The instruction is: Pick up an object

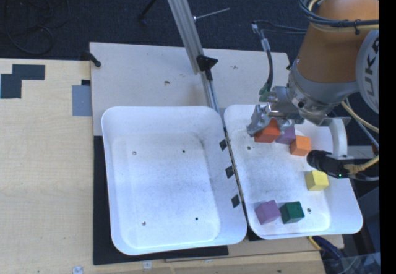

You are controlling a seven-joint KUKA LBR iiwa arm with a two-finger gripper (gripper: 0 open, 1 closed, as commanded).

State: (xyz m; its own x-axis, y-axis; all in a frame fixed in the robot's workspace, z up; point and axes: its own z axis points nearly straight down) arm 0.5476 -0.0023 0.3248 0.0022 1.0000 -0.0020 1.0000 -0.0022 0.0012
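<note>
The left bin (pixel 124 143) is bare; in the right bin (pixel 346 220) the gripper (pixel 263 121) hangs low at the far side, right over the red block (pixel 268 134); I cannot tell its grip; a purple block (pixel 286 136) touches it; part-letters "UK" show on the arm (pixel 340 31)

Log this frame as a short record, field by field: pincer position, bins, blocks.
pincer: low over the right bin's far end, at a red-orange block
right bin: holds six blocks
near pincer: lilac block, orange block
mid bin: yellow block
near edge: purple block beside green block
left bin: white, speckled floor
</note>
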